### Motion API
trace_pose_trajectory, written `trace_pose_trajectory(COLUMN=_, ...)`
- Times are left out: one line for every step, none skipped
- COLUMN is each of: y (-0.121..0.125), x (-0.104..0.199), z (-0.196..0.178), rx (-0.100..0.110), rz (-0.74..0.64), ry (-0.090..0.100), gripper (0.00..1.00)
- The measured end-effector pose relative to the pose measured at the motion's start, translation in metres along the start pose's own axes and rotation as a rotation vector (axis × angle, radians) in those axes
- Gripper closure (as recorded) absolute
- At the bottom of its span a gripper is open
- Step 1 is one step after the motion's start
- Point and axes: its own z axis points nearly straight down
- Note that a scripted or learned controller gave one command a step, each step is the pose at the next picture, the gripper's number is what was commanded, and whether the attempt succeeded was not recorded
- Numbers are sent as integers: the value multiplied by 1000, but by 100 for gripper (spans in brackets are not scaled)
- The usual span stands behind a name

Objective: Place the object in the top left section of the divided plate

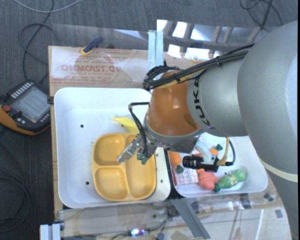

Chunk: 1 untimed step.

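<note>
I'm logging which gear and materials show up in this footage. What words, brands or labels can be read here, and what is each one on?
"KUKA": dark letters on the grey arm, partly cut off by its curve.
"CHEMCAST": faint reddish print, repeated, on the protective sheet behind the left bin; the letters after it are blurred.
Red and white packet in the right bin: print too small to read.
Handheld pendant on the floor: screen and keys illegible.

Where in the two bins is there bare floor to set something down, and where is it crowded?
Left bin: bare floor left of and above the yellow divided plate, apart from a yellow piece by its top edge. The plate's top-left and bottom-left sections look bare. The pincer hangs over its right section. Right bin: crowded with toys under the arm.
</note>
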Motion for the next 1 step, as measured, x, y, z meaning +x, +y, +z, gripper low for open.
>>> trace_pose_trajectory(y=11, x=15, z=7, rx=7, rz=-189, ry=-39, gripper=100)
